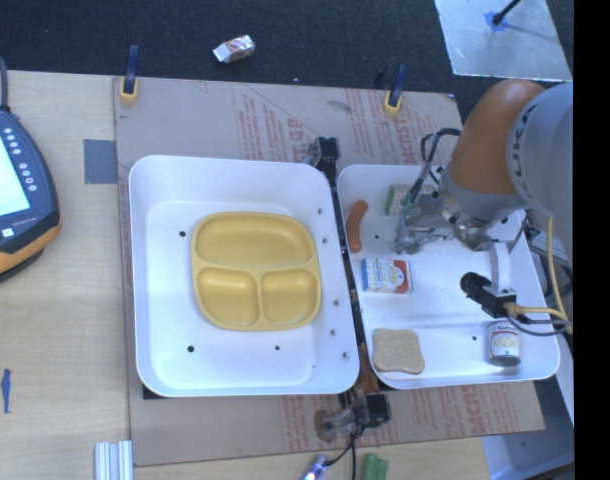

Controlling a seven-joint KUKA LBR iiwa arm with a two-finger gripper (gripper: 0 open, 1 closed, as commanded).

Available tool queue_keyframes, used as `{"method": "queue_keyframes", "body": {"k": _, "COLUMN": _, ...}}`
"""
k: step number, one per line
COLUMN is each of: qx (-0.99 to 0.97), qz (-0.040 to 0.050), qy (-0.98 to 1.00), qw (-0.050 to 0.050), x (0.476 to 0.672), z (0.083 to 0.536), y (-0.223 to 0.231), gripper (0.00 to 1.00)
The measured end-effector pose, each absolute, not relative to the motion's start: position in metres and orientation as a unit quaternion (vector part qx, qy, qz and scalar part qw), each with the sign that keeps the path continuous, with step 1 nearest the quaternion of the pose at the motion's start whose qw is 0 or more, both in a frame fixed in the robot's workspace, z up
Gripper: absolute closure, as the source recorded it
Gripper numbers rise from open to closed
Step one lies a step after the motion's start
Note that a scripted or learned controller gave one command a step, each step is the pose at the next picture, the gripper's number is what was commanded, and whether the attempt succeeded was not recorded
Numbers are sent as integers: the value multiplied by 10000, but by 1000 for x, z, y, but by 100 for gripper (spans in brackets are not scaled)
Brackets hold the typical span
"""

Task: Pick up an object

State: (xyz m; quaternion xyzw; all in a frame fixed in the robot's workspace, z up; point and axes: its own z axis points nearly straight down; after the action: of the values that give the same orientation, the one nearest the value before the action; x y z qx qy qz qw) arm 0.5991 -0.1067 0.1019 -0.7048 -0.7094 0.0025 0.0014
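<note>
My gripper (413, 236) hangs low over the back half of the right bin (440, 328), pointing down, just above a small white carton (386, 275). Left of it a brown sausage (355, 225) lies against the bin's left wall. A green-and-white packet (398, 200) sits just behind the gripper, partly covered by it. A slice of toast (398, 351) rests in the front left corner and a small can (503, 343) in the front right corner. Nothing shows between the fingers.
The left bin (165, 268) holds a yellow divided plate (255, 269). A teach pendant (10, 198) lies on the bench at far left. A crumpled wrapper (234, 49) lies on the dark floor behind the bench.
</note>
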Motion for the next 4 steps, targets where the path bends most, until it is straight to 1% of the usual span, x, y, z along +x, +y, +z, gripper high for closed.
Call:
{"method": "queue_keyframes", "body": {"k": 1, "qx": -7047, "qz": 27, "qy": -7095, "qw": 13, "x": 599, "z": 102, "y": -107, "gripper": 0}}
{"method": "queue_keyframes", "body": {"k": 2, "qx": -7059, "qz": 17, "qy": -7083, "qw": 9, "x": 656, "z": 93, "y": -98, "gripper": 0}}
{"method": "queue_keyframes", "body": {"k": 4, "qx": -7064, "qz": 14, "qy": -7078, "qw": 16, "x": 656, "z": 92, "y": -97, "gripper": 0}}
